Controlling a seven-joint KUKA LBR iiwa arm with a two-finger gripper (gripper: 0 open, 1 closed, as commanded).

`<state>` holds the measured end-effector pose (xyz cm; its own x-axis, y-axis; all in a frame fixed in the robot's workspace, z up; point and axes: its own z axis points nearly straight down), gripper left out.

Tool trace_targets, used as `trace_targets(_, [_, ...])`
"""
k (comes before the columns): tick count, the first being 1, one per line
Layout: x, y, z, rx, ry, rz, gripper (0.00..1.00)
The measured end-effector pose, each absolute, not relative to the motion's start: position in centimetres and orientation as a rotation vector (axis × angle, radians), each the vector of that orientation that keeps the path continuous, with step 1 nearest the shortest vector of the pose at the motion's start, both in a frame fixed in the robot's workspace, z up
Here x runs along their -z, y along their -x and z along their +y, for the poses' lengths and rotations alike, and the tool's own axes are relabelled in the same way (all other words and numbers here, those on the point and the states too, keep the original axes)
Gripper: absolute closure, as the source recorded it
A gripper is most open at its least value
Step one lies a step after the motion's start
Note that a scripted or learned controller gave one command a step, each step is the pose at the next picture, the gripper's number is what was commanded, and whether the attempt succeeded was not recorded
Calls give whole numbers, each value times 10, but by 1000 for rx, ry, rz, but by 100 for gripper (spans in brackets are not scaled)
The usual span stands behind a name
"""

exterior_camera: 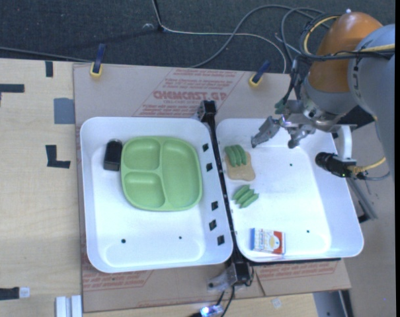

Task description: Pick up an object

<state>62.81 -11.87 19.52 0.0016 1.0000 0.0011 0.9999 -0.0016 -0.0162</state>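
Note:
My gripper (279,135) hangs over the far part of the right bin (319,197), its two fingers spread open with nothing between them. Left of it and a little nearer lies a green pea pod on a tan cracker (238,164). A second green pea pod (244,195) rests below that, near the bin's left wall. A small white and orange box (267,241) lies flat near the front of the right bin.
The left bin (100,236) holds a green divided plate (162,174) and a small black block (112,155) at its left. A black divider with clips (216,190) runs between the bins. Cables trail behind the arm at the back.

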Motion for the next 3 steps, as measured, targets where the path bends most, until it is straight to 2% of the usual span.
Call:
trace_targets(1, [-205,-631,-118,-2,2219,-2222,0])
trace_targets(3, [-99,-627,-107,-4,2217,-2224,0])
